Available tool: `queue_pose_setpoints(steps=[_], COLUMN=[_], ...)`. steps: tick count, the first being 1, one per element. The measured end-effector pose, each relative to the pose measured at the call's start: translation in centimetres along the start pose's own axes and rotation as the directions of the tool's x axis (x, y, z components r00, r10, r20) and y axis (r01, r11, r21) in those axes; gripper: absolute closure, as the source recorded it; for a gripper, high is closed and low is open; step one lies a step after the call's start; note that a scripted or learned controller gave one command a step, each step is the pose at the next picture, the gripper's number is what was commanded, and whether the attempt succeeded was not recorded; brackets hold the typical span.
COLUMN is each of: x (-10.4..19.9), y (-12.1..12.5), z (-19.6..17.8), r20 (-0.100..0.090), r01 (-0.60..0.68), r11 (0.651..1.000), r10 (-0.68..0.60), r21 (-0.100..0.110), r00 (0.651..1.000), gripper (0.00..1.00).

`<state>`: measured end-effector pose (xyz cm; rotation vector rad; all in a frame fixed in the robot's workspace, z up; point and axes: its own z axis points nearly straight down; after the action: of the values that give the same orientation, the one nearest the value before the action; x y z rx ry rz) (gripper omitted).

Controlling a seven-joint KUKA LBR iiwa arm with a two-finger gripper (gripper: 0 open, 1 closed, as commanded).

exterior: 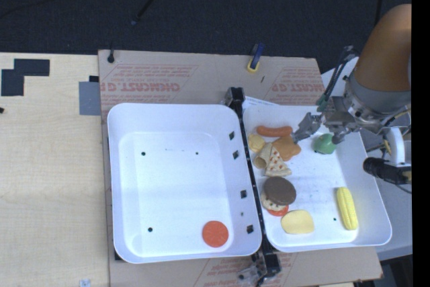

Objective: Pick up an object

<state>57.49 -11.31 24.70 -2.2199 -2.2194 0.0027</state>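
My gripper [323, 128] hangs over the back of the right bin [366, 238], its fingers spread apart and open. A small green round object [326, 144] lies on the bin floor just below and between the fingertips; nothing is lifted. Left of the gripper lie an orange sausage [274, 131] and an orange-brown piece [287, 147]. A pizza slice [274, 162] and a yellow piece [256, 142] sit by the bin's left wall.
A brown disc [279, 191] rests on a red piece [276, 209], with a yellow lump [297, 222] and a corn cob [347, 208] toward the front. The left bin [121, 144] holds an orange disc [216, 233]. A black divider [245, 171] separates the bins.
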Motion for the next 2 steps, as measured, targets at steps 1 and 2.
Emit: queue_pose_setpoints(steps=[1,2], x=[1.5,3.3], y=[5.1,7.0], z=[13.8,16.0], r20=[-0.001,0.0], r01=[0.004,0.002], r11=[1.0,1.0], r10=[-0.004,-0.002], r21=[-0.001,-0.002], r00=[1.0,1.0], gripper=[0.0,0.0])
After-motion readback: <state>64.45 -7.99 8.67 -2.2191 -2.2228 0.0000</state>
